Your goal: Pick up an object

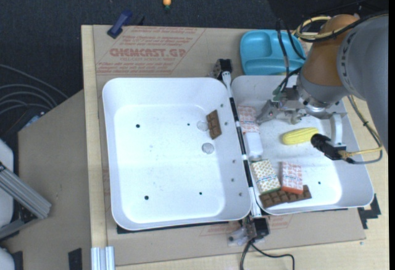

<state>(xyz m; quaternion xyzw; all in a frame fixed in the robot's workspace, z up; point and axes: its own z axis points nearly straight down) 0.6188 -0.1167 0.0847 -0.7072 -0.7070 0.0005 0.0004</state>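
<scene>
My gripper (279,111) hangs over the upper part of the right bin (355,191), below the orange band of the arm (327,59). Just below and to its right lies a yellow corn cob (299,135), apart from the gripper. A pink patterned packet (245,114) lies left of the gripper by the bin's left wall. Lower in the same bin are a white box (252,143), a dotted packet (264,175), a red and white packet (291,177) and a brown chocolate bar (285,196). I see nothing held in the gripper.
The left bin (123,96) holds a small brown chocolate bar (213,123) and two clear round discs (208,148) near its right wall. A blue dish (265,51) sits behind the right bin. A black part with a yellow cable (327,144) hangs beside the corn.
</scene>
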